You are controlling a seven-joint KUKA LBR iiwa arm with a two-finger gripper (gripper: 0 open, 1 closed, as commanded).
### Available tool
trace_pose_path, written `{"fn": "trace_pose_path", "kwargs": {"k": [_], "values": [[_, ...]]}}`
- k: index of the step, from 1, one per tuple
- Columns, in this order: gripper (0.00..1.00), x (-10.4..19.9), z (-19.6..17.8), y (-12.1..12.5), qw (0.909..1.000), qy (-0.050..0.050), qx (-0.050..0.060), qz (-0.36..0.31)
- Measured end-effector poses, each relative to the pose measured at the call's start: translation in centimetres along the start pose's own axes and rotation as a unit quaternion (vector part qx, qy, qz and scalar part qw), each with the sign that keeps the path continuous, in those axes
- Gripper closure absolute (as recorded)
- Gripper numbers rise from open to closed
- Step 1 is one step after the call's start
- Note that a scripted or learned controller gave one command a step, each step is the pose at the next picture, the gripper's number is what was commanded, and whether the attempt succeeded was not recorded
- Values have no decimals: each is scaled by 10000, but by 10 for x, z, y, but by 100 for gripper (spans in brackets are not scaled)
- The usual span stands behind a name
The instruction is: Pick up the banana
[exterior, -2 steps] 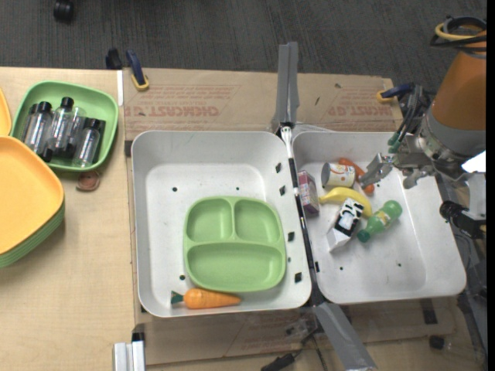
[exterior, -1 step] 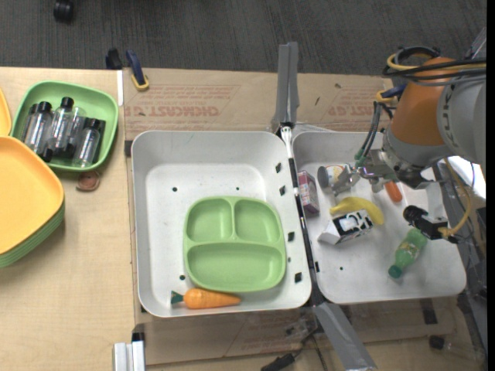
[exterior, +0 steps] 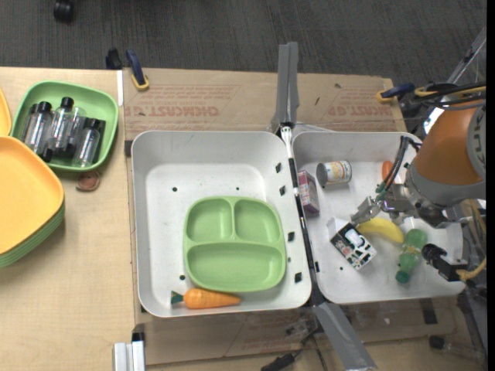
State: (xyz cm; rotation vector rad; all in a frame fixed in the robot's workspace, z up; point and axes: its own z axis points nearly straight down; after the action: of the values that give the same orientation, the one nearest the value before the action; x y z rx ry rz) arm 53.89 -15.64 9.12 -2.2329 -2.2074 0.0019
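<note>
The yellow banana (exterior: 383, 229) lies in the right bin (exterior: 340, 288), towards its right side. Next to it are a black and white box (exterior: 353, 246) on the left and a green bottle (exterior: 409, 254) on the right. My gripper (exterior: 377, 207) hangs just above the banana's upper left end, low in the bin. The grey arm with its orange band (exterior: 456, 141) comes in from the right and hides the bin's right wall. I cannot make out whether the gripper touches the banana.
The right bin also holds a tin can (exterior: 334, 173), a purple box (exterior: 308, 192) by the left wall and a small orange item (exterior: 385, 170). In the left bin are a green divided plate (exterior: 234, 244) and a carrot (exterior: 207, 300). Orange plates (exterior: 23, 199) and a green tray of bottles (exterior: 66, 126) sit far left.
</note>
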Motion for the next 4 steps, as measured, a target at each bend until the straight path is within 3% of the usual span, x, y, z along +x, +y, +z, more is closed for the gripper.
{"fn": "trace_pose_path", "kwargs": {"k": [1,2,3,4], "values": [[0,-37,-26,-17,9992,-3,-8,400],[0,-52,0,-61,10000,8,0,-36],[100,-53,-9,-60,10000,3,-8,-25],[100,-29,-153,-4,9885,-10,3,1511]]}}
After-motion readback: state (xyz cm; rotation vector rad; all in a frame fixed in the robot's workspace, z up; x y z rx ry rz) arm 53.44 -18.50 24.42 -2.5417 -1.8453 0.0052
